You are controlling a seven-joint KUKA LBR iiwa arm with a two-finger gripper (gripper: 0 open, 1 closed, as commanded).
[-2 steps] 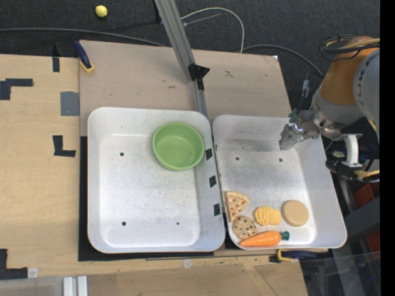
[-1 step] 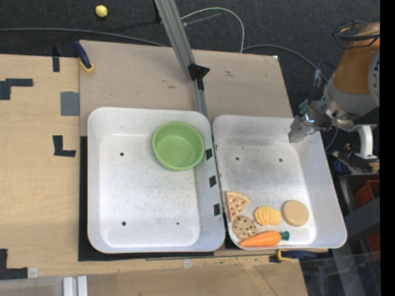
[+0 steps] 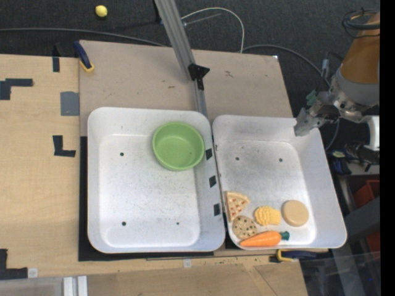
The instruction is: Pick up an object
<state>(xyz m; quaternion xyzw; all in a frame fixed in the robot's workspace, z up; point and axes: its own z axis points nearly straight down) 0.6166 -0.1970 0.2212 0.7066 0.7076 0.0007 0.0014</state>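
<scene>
gripper point(image 3: 304, 126) parked over right bin point(image 3: 259, 142) far-right corner, clear of food for approach; fingers state: cannot tell; carrot point(image 3: 262, 239), cookie point(image 3: 244, 226), pizza point(image 3: 235, 202) clustered at near edge; bowl point(image 3: 178, 145) in left bin point(image 3: 111, 184)

Bowl point(image 3: 178, 145) in left bin point(image 3: 105, 184); food pieces along right bin's point(image 3: 259, 147) near edge; claw point(image 3: 303, 126) at its far-right corner.

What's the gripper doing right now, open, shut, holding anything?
Gripper: at the far right corner of the right bin, nothing between its fingers; open or shut cannot be told from this view.
</scene>
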